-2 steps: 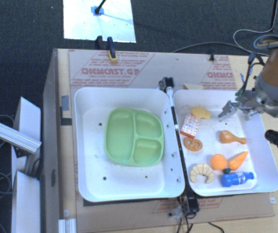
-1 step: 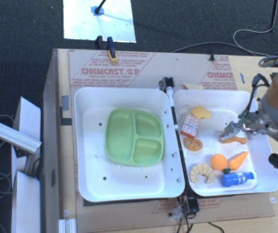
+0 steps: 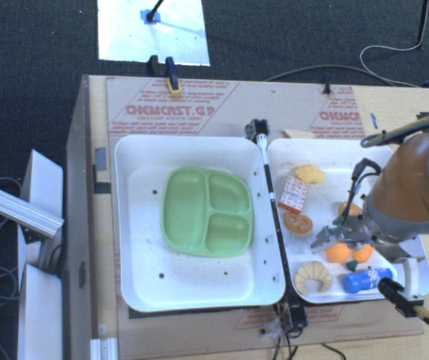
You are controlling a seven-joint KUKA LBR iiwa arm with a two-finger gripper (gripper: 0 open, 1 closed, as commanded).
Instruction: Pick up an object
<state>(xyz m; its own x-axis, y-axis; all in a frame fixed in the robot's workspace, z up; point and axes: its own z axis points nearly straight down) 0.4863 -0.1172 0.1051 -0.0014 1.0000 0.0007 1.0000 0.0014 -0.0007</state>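
the end effector (image 3: pixel 333 237) is reaching down into the right bin (image 3: pixel 424 272), its grey fingers pointing toward the left of the view; how far apart they are standing cannot be told, and nothing can be seen sitting between them. just below the tips, touching or nearly touching them, an orange ball-shaped piece (image 3: pixel 338 253) is lying on the bin floor, round and bright, with a second orange piece (image 3: pixel 362 254) beside it, partly tucked under the wrist. below those, a blue cylinder-like thing (image 3: pixel 360 281) with a white patch is lying on its side, and to its left a pale, curved croissant (image 3: pixel 314 276) is resting near the bin's lower edge. to the upper left of the end effector a brown pretzel-like ring (image 3: pixel 298 223) is lying flat, and above that a small white and red box (image 3: pixel 293 194) is sitting tilted, with a yellow ridged piece (image 3: pixel 309 174) just beyond it. another bit of orange (image 3: pixel 352 209) is peeking out at the arm's edge, above the tips. behind the end effector the arm's orange band (image 3: pixel 406 175) is looming over the bin's right side. well to the left, across the divider, the left bin (image 3: pixel 143 276) is holding a light green sectioned plate (image 3: pixel 206 211). both bins are resting on the bench (image 3: pixel 199 105).
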